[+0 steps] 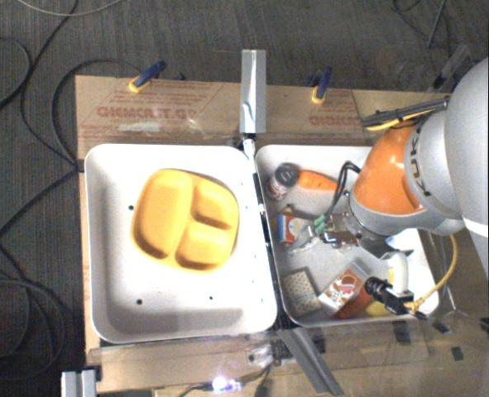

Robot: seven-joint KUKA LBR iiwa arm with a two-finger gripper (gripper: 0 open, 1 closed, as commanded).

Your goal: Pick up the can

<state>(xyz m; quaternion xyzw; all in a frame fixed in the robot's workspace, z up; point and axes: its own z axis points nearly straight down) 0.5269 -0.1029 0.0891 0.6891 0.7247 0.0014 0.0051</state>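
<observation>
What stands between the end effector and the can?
Nothing visible lies directly between the end effector and the can. An orange item lies beside the can, and a small packet sits close by.

- Bench [186, 114], brown board top, carried two white bins side by side.
- Left bin [112, 304] and right bin [306, 157] sat touching.

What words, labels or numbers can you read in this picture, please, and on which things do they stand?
Red print on the cardboard sheet behind the left bin: too blurred to read.
Red print on the cardboard behind the right bin: too blurred.
Label on the small red and white box in the right bin: too small.
Print on the blue and red packet by the tool: too small.
</observation>
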